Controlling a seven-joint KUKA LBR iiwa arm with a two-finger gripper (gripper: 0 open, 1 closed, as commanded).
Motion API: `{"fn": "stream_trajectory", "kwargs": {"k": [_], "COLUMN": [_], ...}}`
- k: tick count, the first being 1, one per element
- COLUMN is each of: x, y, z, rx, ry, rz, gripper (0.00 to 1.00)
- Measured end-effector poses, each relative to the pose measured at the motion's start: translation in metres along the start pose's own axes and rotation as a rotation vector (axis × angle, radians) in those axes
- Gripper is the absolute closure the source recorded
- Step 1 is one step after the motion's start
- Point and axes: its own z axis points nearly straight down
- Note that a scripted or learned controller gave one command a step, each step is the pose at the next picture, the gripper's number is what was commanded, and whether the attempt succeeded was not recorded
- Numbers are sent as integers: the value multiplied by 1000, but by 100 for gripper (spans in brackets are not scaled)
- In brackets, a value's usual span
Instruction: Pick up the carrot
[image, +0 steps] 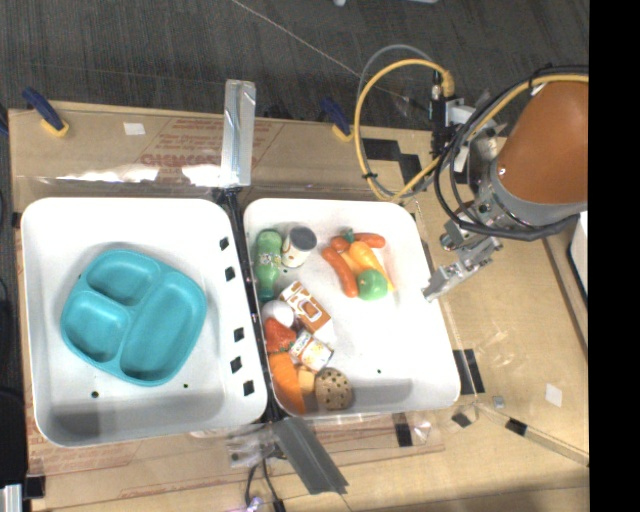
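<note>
The carrot is a long orange piece lying at a slant in the back half of the right bin. It touches a yellow-orange vegetable and a green round fruit on its right. A small red-orange piece lies just behind them. My gripper hangs at the end of the grey and orange arm, outside the bin's right wall and well to the right of the carrot. Nothing is seen held in it.
Along the right bin's left wall lie a green vegetable, a grey round item, an orange-white box, small packets, an orange wedge and a cookie. The left bin holds a teal divided plate. Cables loop behind the arm.
</note>
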Motion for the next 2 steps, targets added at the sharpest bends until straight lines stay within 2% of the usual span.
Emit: {"fn": "stream_trajectory", "kwargs": {"k": [1,2], "x": [4,-12], "y": [-51,-23], "z": [-47,-28], "rx": [4,6], "ry": [3,4], "rz": [-424,-910], "gripper": [100,100]}}
